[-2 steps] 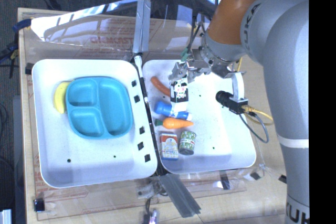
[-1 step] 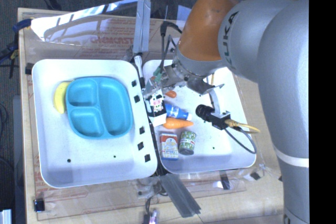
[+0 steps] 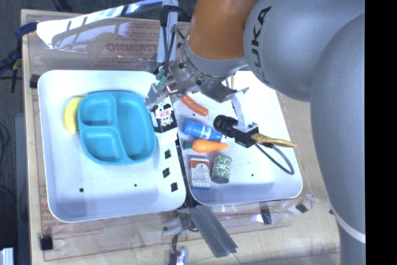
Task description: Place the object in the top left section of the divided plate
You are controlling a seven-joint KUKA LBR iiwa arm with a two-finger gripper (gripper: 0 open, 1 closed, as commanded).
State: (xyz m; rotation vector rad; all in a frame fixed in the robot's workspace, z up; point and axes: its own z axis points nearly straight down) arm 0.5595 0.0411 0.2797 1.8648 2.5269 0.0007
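The object is probably the small black-and-white cow-patterned toy point(image 3: 164, 115), which lies at the seam between the two bins, just below the hand point(image 3: 162, 85); I cannot tell if the hand is open or closed. The toy looks light and stiff, so take it across its narrow sides. The blue divided plastic plate point(image 3: 118, 128) is near on the left, with a yellow banana toy point(image 3: 71, 113) at its far-left side, and a blue tube point(image 3: 201, 130) and an orange carrot toy point(image 3: 209, 146) crowd the right.

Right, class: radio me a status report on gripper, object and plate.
Gripper over bins' seam, fingers unclear. Plate in left bin, banana beside it. Carrot, can in right bin.
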